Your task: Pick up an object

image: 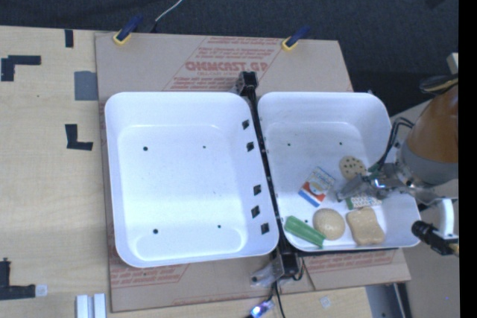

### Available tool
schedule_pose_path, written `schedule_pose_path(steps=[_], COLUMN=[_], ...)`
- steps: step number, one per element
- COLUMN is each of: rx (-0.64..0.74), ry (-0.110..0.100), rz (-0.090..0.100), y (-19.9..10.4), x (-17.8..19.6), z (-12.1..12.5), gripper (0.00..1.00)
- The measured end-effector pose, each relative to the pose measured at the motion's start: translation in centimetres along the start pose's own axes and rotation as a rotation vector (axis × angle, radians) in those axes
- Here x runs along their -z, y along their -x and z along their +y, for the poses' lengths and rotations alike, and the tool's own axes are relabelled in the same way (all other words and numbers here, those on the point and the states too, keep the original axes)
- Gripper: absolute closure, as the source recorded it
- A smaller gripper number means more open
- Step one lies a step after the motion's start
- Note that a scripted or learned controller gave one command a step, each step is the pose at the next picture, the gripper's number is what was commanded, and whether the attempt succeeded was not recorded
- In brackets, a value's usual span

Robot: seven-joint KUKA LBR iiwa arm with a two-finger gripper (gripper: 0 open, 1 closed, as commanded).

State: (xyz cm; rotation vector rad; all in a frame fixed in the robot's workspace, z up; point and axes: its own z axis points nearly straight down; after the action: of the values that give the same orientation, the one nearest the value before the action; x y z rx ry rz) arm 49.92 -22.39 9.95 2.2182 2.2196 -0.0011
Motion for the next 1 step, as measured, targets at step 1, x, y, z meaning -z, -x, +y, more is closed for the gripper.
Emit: schedule_pose_path(steps=[1], rx=[-0.001], ry=[0.001], rz=[-0.003], y=[0.24], x=[-1.22], z=[1.87], gripper=[0.0])
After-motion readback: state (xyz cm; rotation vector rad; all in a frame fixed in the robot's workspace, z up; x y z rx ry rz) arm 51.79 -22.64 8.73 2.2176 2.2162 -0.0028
